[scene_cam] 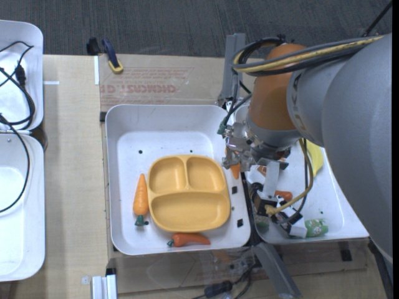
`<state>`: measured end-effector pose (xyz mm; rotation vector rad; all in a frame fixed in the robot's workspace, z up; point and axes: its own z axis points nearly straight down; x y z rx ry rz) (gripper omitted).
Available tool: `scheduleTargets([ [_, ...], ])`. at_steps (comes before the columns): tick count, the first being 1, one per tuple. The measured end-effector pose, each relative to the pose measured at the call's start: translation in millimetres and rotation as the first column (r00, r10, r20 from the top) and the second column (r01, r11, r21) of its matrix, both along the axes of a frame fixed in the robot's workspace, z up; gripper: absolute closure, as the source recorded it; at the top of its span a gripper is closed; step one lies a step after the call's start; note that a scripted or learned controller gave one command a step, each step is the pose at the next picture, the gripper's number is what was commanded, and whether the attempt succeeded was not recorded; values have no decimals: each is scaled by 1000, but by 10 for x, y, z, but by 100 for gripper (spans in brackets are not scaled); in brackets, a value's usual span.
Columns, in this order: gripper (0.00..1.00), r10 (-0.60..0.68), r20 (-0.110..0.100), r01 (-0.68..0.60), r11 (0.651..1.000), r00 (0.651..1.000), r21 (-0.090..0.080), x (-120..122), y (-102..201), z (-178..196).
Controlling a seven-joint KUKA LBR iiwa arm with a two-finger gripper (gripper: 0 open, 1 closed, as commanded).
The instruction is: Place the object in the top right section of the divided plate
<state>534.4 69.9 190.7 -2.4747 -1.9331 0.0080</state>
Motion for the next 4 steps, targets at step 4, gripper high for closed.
scheduleTargets([
  [4,0,-357,3,357,934,934,-2,772,-400,1392],
])
